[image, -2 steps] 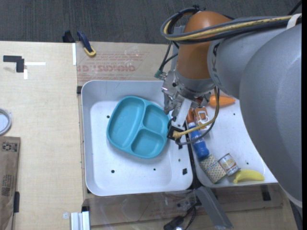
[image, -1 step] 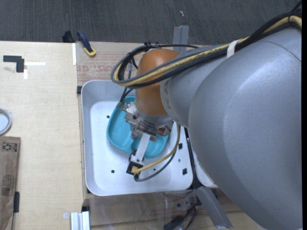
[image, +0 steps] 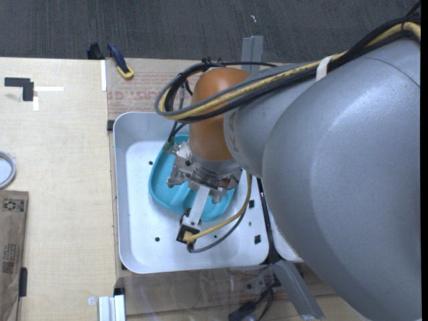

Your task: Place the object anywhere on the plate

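The grey arm (image: 348,146) is nearest the camera and covers the right of the view, reaching in toward the left. Its orange band (image: 214,112) sits above the wrist, with black and yellow cables looping over it. Below the band, the gripper (image: 200,179) hangs low over the blue plate (image: 159,179). The wrist hides its tip, so I cannot tell whether it is open or closed, or whether it holds or touches anything. The plate lies in the white bin (image: 134,239), right of the bin's middle. It shows as a crescent to the left of and below the gripper, and its centre is covered. Being round, it has no clear long axis. Any object on it or beneath the gripper is hidden. The bin rests on a pale wooden bench (image: 60,146). A brown paper packet (image: 12,233) and a shiny ring (image: 3,170) lie at the bench's left edge. Farther back, a blue and yellow clamp (image: 120,62) sits at the edge of the bench, before the dark floor (image: 167,12).
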Robot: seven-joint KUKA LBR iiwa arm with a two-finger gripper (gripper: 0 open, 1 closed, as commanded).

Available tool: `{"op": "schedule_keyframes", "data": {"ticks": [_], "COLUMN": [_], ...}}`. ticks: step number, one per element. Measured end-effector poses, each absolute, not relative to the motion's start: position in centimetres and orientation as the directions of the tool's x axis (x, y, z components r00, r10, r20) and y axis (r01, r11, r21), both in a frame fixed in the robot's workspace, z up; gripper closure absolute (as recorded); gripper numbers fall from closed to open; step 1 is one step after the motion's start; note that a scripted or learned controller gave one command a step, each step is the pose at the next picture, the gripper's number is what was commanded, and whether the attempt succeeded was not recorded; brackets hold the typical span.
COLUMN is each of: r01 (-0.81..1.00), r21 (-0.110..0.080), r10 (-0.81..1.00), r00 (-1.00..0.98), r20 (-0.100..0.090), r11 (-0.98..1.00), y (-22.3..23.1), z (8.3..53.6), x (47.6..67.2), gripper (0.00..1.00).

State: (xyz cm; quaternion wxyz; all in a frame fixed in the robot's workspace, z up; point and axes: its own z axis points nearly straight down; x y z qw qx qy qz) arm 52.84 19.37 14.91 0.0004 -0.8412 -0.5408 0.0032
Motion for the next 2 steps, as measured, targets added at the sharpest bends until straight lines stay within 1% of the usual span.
{"op": "schedule_keyframes", "data": {"ticks": [1, 2], "r01": [0.910, 0.851], "r21": [-0.004, -0.003], "r10": [0.910, 0.851], "r00": [0.415, 0.525], "r20": [-0.005, -0.005], "r11": [-0.415, -0.525], "y": [19.4, 10.7], "z": [14.9, 21.2], "x": [52.8, 47.7], "gripper": [0.00, 0.00]}}
